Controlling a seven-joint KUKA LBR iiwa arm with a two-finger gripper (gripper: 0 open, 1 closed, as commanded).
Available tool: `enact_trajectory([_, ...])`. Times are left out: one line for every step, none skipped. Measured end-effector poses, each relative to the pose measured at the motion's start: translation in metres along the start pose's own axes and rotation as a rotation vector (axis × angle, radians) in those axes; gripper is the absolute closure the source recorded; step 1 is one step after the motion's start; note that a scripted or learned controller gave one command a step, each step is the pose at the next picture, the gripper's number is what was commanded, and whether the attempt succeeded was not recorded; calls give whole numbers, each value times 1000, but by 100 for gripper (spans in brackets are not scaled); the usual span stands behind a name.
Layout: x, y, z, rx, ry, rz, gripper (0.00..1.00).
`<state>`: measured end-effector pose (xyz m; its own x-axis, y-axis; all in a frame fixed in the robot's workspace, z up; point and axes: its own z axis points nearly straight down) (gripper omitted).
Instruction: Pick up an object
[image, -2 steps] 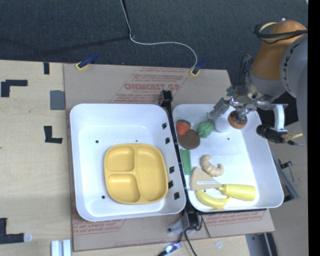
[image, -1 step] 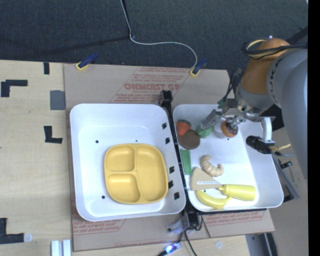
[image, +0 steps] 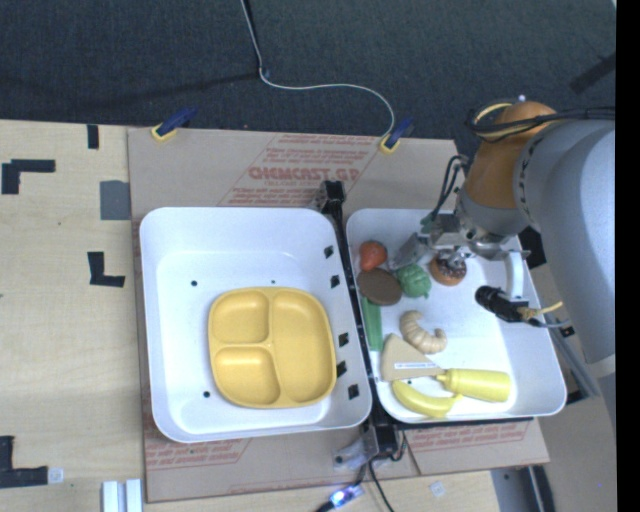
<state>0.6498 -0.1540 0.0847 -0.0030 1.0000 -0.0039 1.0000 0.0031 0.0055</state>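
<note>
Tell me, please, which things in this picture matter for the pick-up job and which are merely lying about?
Job in hand:
gripper, low in the right bin
green toy beside it
orange ball
brown disc
doughnut
croissant
banana
yellow knife

Lying about:
yellow divided plate in the left bin
white cable

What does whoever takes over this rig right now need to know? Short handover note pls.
Gripper: low in the right bin, at its far end; fingers not readable, nothing seen held.
Things: green toy, brown piece, orange-red ball and a donut crowd around it. Croissant, knife and banana lie nearer. Yellow plate in the left bin.
Done: arm is down by the cluster.
Left: grasp and lift one thing.
</note>
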Motion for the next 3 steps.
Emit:
enact_trajectory([-3, 0, -15, 5, -5, 0, 100])
enact_trajectory([-12, -1, -66, 3, 3, 1, 100])
enact_trajectory([-12, -1, -129, 1, 3, 1, 100])
